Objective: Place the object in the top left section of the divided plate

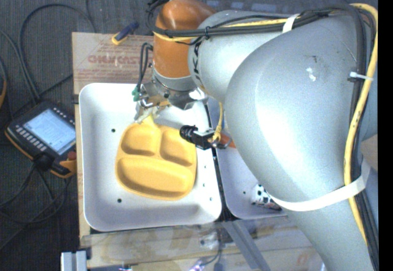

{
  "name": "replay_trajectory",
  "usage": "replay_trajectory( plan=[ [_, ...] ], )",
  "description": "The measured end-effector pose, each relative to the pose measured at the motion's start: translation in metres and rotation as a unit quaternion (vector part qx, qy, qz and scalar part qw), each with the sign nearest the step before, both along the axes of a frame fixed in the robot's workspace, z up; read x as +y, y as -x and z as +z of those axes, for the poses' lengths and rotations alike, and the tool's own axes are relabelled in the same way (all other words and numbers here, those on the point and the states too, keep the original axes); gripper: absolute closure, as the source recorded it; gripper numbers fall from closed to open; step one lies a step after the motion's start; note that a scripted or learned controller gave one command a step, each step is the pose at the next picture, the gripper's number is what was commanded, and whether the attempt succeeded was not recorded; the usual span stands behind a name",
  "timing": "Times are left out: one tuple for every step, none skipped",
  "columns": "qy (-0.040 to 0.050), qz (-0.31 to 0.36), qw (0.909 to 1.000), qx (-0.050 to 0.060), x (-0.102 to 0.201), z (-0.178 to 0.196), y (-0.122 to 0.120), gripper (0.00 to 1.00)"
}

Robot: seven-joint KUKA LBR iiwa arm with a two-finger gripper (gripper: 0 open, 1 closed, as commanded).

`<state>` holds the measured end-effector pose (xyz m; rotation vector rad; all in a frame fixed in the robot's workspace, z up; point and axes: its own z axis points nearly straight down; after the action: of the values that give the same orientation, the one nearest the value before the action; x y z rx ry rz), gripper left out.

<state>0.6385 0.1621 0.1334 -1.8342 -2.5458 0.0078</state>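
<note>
We see the gripper [146,110] poised at the far edge of the yellow divided plate [157,162], which lies in the left white bin [92,141]. We cannot tell how its jaws stand, nor make out the object itself. A release this near the rim could drop it outside the far-left section. A pendant [43,134] and cables [49,79] lie on dark carpet [37,18].

1. Arm [295,110]: you see a broad grey link sweeping in from the right and filling much of that side.
2. Orange band [175,36]: sits above the wrist, at the upper middle.
3. Gripper [147,107]: points down below the band; its small parts are too tangled to read.
</note>
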Motion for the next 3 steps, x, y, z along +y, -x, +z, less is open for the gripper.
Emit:
replay_trajectory(
  plan=[
    [-0.0020, 0.026, 0.9996, -0.004, 0.043, -0.037, 0.071, 1.00],
    [0.0022, -0.141, 0.9900, -0.001, -0.067, 0.080, 0.079, 1.00],
    [0.0005, -0.103, 0.9947, 0.001, -0.014, 0.020, 0.094, 1.00]
  ],
)
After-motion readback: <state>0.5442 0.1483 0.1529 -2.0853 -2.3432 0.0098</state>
